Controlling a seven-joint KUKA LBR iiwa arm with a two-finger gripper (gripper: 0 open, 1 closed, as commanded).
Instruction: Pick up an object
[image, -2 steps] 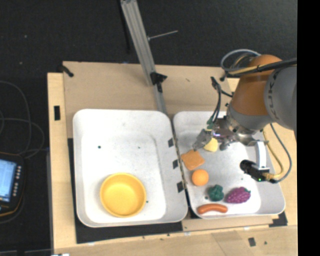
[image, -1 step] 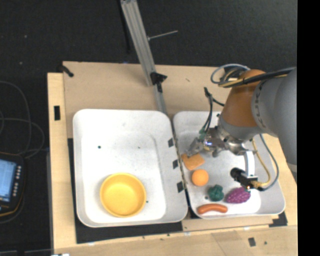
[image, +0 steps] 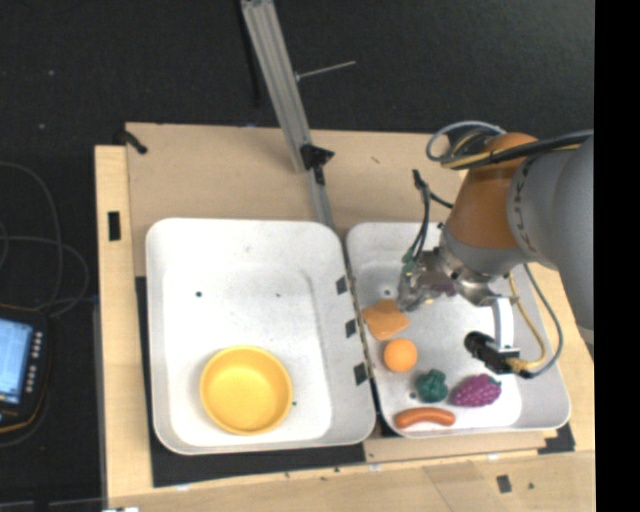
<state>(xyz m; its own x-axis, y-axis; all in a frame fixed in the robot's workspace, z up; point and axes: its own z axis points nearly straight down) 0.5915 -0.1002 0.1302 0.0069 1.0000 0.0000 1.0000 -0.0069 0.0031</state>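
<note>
Red sausage (image: 424, 418) at right bin's (image: 548, 400) front, pincer (image: 412, 292) above tan bread (image: 384, 321), grip state indiscernible

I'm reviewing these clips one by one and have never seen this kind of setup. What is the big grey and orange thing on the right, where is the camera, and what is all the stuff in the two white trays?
The grey and orange thing is a robot arm. It reaches in from the right, and its gripper is at its end. The single camera is fixed above the bench and looks down at a slant.

On the bench sit two shallow white bins. The left bin holds a yellow bowl. The right bin holds toy foods: a tan bread-like piece, an orange ball, a dark green piece, purple grapes and a red sausage.

The gripper hangs just above the bread-like piece. I cannot see it holding anything, and it is too small and dark to judge more.
</note>
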